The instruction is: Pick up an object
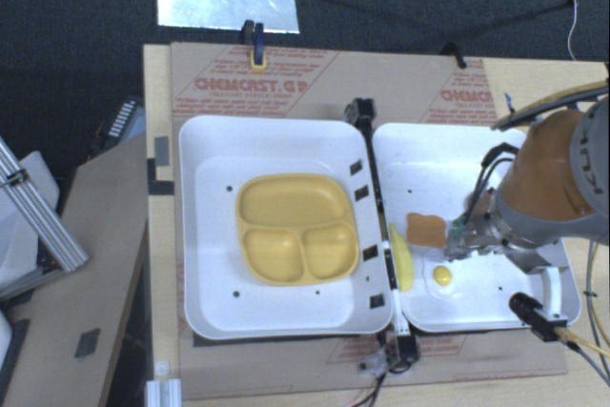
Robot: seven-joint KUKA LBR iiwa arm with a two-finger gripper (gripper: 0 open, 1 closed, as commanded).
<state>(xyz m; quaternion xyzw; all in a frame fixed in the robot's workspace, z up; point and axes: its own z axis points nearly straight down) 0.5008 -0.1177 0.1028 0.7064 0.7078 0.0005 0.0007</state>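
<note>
Low, tool (459,241) beside brown piece (426,230).

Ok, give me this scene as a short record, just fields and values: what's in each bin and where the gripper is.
left bin: yellow divided tray, three compartments
right bin: brown toast-like piece, fried egg toy, yellow banana-like piece against the left wall
gripper: low in the right bin, beside the brown piece
grasp: cannot tell

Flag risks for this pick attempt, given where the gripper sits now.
The gripper sits beside the brown piece, so it may nudge it instead of gripping. The fried egg toy and banana lie close by; a descent could bump them. The banana hugs the right bin's wall, which looks awkward to grasp.
</note>
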